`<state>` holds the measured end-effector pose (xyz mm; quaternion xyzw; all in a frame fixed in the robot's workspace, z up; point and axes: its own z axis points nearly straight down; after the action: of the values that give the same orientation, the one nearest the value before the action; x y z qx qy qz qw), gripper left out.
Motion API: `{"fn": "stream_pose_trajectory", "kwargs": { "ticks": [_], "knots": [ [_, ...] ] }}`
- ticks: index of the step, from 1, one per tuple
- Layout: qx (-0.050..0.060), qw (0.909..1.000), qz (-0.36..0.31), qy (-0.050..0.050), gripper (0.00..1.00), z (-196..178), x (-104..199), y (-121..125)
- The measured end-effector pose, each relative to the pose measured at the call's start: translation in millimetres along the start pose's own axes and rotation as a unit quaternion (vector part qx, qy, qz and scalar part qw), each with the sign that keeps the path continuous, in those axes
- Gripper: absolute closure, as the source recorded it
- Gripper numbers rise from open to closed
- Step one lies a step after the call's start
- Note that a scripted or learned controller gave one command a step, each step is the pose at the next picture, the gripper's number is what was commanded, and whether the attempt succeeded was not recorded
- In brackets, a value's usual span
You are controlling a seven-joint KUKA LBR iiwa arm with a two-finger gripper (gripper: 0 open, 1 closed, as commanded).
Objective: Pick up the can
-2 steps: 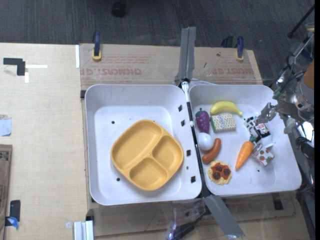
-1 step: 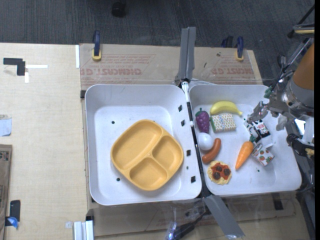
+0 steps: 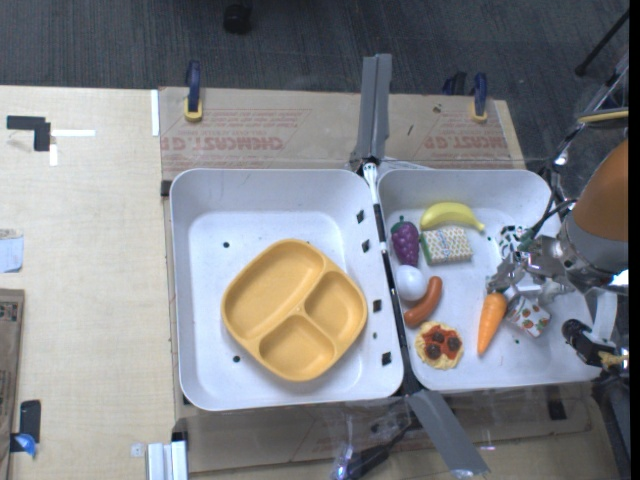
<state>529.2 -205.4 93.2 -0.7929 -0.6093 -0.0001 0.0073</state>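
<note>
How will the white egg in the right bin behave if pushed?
The egg looks smooth and rounded, so it probably rolls and slips easily. The grapes and sausage sit close against it, likely blocking a roll either way. Probably light, plastic-looking.

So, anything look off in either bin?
Only the yellow plate in the left bin: it sits skewed to the walls. The toy food in the right bin lies loose, nothing spilled or visibly damaged.

A robotics lab: white bins sit on cardboard clamped to a bench, grey carpet beyond, toy food inside.
</note>
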Motion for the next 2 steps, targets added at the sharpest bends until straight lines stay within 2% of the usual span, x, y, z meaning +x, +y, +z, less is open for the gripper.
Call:
{"fn": "stream_pose_trajectory", "kwargs": {
  "ticks": [1, 2],
  "knots": [
    [-0.003, 1.0000, -0.003, 0.001, 0.00, 2, -13, -43],
    [-0.004, 0.9957, -0.093, -0.005, 0.00, 1, 18, -59]
  ]
}}
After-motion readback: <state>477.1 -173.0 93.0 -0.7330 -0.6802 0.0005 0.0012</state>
